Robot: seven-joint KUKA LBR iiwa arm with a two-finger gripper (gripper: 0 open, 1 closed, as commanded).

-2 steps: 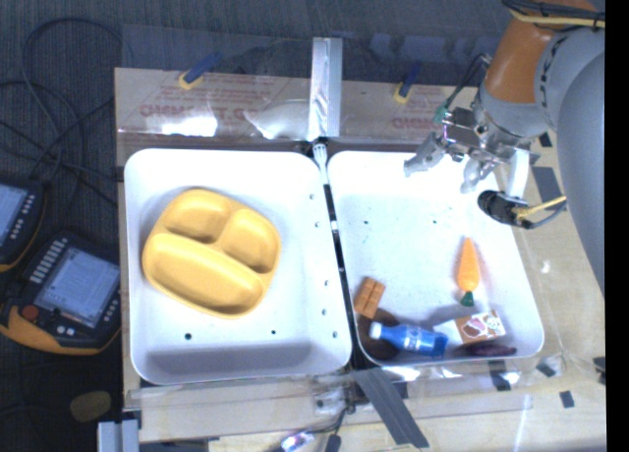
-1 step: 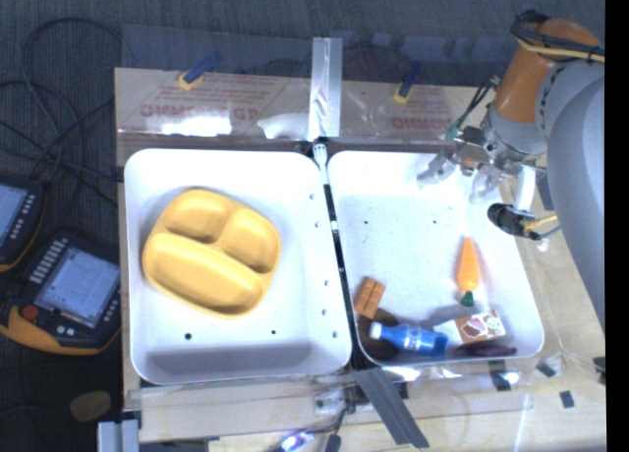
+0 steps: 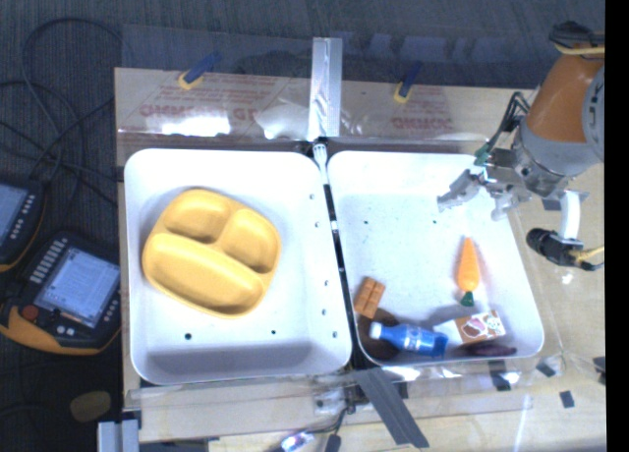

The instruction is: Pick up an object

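**Gripper high, nothing picked yet**

My gripper point(image 3: 479, 188) hangs over the right bin's point(image 3: 413, 170) back-right corner; I cannot tell how wide it stands, and I see nothing in it. The carrot point(image 3: 467, 265), bottle point(image 3: 413, 339) and carton point(image 3: 481, 327) lie near the front edge. The pick remains.

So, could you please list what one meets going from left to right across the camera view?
Handheld pendant → yellow bread-shaped toy → small brown block → blue bottle → toy carrot → tool

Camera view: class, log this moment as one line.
gripper: over right bin, upper right, nothing between fingers | carrot: lying in bin | blue bottle: front edge
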